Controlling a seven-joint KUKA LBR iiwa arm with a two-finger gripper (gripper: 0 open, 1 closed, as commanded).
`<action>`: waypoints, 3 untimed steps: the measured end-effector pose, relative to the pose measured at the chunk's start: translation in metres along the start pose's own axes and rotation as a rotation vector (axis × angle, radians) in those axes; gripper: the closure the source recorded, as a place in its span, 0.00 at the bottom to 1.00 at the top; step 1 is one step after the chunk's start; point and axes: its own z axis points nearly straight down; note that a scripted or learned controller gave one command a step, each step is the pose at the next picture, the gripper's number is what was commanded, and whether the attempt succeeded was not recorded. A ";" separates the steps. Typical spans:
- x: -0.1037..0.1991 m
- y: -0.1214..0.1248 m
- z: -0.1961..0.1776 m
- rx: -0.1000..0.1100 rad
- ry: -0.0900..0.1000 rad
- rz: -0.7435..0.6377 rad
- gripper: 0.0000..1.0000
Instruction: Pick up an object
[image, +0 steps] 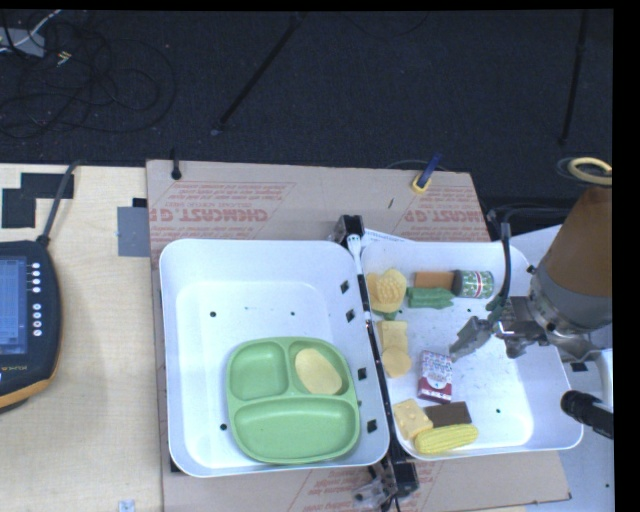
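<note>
The arm's far side is cut off at the picture's edge, and its wrist hides the right bin's far wall. Nearest the camera in that bin, a corn cob lies against a brown block and a pale yellow piece. Just beyond them sits a red-and-white packet, its print too small to read. The gripper hangs just beyond and right of the packet; its fingers are spread, with nothing between them. Left of the packet lie yellow pieces; farther, a green piece and a can. The left bin holds a green divided plate bearing a yellow piece
</note>
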 end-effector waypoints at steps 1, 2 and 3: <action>0.000 -0.004 0.142 -0.002 0.000 0.001 0.00; 0.013 -0.017 0.136 -0.007 -0.002 0.004 0.00; 0.014 -0.016 0.136 -0.007 -0.003 0.005 0.00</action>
